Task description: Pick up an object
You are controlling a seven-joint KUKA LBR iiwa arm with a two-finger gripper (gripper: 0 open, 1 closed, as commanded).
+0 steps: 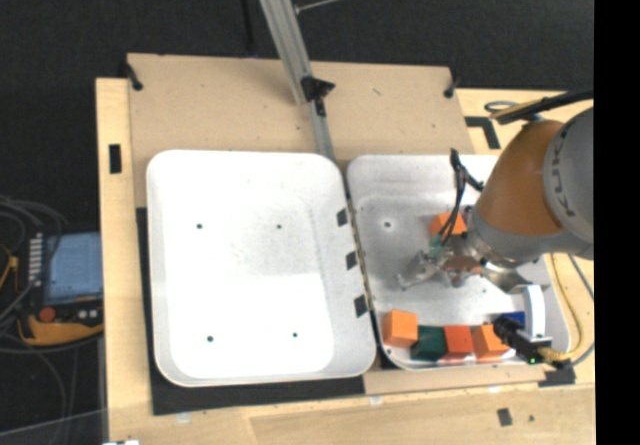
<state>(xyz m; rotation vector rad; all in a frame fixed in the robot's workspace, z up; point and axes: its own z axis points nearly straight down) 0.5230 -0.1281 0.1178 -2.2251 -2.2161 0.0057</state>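
The arm comes in from the right over the right bin (400, 183), its orange band above the wrist. My gripper (432, 268) hangs low over the middle of that bin. An orange block (447, 225) peeks out just behind it, partly hidden by the wrist. Along the bin's front edge lie an orange block (401, 327), a dark green block (431, 342) and two more orange blocks (461, 340). A blue piece (513, 322) sits at the front right. Nothing shows between the fingers.
The left bin (245, 263) lies beside the right one with a dark divider (355, 263) between them. A metal rail (285, 23) slants down from the top toward the bins. Cables and a blue box (75, 268) sit off the bench's left.
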